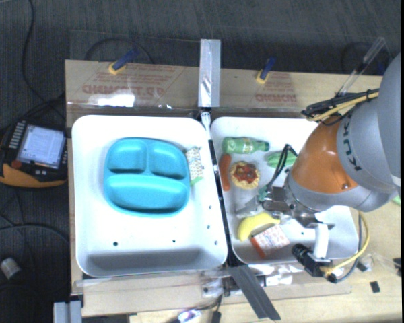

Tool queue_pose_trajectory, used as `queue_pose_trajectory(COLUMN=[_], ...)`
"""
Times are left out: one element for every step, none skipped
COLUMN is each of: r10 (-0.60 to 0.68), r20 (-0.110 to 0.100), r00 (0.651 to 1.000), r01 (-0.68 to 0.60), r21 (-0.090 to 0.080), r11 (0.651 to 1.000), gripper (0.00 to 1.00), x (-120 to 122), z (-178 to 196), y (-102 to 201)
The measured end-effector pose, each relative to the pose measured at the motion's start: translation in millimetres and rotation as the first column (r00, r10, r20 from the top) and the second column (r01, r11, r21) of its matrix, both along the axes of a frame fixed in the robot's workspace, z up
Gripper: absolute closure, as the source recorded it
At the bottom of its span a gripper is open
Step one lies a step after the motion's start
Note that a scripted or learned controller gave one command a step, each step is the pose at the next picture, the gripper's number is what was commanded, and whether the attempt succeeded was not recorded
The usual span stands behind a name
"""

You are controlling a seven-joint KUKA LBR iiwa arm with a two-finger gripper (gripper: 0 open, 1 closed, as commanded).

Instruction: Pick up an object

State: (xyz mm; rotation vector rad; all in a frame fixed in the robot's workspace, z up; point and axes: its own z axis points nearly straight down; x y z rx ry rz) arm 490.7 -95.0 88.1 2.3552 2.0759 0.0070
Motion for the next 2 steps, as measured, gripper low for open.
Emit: queue_pose_trajectory(r10=[0.096,0.108], r20=[0.002,0.0], r00=[0.995,0.994], r01=[-0.096,-0.108], r21=[-0.002,-0.005], r11=[0.995,0.994], gripper=[0.0,0.0], x=[63.8,97.9], z=[0.2,0.2], y=[-13.4,-3.9])
